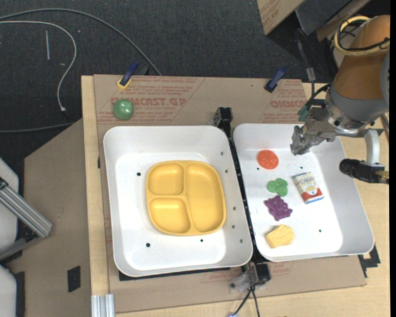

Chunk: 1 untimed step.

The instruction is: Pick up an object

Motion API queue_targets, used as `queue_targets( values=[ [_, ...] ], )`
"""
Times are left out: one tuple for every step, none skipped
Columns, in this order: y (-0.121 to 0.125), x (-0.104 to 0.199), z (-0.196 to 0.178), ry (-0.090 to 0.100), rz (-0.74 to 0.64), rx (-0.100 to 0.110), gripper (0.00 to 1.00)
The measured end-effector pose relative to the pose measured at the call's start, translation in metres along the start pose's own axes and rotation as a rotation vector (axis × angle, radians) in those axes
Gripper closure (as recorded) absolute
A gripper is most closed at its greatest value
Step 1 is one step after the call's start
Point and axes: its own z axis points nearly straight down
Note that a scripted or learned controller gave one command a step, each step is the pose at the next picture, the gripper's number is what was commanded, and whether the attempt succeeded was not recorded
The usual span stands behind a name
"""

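Orange, a round slice (268, 160) lies in the right bin (352, 232), near a green piece (278, 186), purple grapes (278, 207), a yellow piece (279, 236) and a small carton (307, 187). The gripper (299, 147) hangs just beside the slice; whether it is closed cannot be told. The left bin (120, 186) holds a yellow plate (185, 198).

Arm (362, 68) cut off by top and right picture edges. Gripper (299, 146) too small and dark to read. Small carton (308, 187) print illegible. Cardboard box (278, 12) cropped at top.
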Motion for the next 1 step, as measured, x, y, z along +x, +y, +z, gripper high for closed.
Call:
queue_targets(
  values=[
    [0.0070, 0.0448, 0.0076, -0.001, 0.001, 0.001, 1.00]
  ],
)
